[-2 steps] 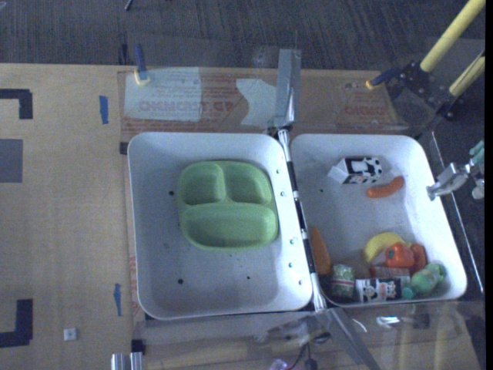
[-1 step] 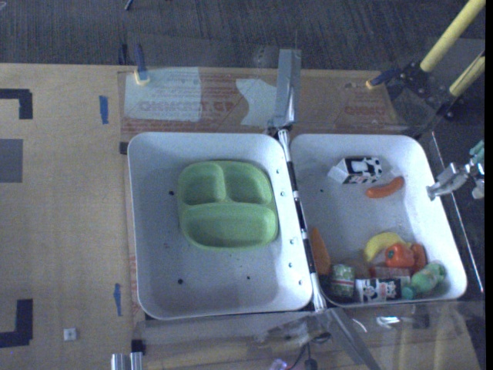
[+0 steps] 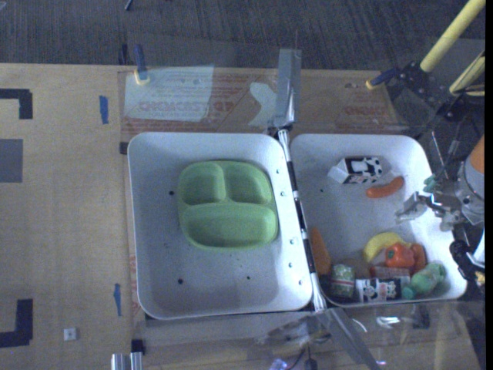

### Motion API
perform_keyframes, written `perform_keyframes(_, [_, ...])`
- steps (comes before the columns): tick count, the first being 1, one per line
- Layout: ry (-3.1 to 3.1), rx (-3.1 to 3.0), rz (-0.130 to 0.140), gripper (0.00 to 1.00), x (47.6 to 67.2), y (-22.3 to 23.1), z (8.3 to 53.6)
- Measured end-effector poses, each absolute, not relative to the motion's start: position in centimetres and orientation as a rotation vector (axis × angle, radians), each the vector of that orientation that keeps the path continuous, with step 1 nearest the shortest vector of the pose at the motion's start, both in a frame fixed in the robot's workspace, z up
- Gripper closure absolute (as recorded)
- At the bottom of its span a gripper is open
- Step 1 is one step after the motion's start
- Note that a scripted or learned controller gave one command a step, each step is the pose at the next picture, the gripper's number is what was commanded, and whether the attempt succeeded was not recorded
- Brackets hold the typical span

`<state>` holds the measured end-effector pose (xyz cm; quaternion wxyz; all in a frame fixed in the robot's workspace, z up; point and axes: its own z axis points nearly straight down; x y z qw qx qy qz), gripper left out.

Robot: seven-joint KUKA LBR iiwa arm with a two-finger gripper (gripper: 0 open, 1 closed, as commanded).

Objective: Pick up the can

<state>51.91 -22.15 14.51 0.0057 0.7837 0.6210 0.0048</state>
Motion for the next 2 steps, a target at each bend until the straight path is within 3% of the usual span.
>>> perform_keyframes(1, [1.939, 2.454, 0.012, 1.0, 51.9, -22.3, 15.4])
perform_keyframes(2, [2.189, 2.25, 0.001, 1.0, 54.5, -19.7, 26.9])
